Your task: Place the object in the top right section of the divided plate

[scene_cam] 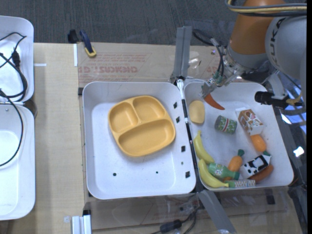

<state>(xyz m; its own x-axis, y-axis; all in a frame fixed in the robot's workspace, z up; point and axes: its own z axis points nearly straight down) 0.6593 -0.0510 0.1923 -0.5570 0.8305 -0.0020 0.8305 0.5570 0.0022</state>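
A yellow divided plate (141,126) lies in the left white bin (97,179), tilted, with two small sections at its far side and one large section near me. My gripper (211,87) hangs over the far left corner of the right bin (280,179). Its fingers are shut on the upper end of a small red-orange chili pepper (214,102), which slants down to the right just below them. The pepper is to the right of the plate, across the bin divider.
The right bin also holds a pale yellow oval piece (197,112), a green can (225,125), a small carton (249,121), an orange (258,143), two bananas (202,150), a carrot (235,162) and a cow toy (257,165). A metal post (183,52) stands between the bins.
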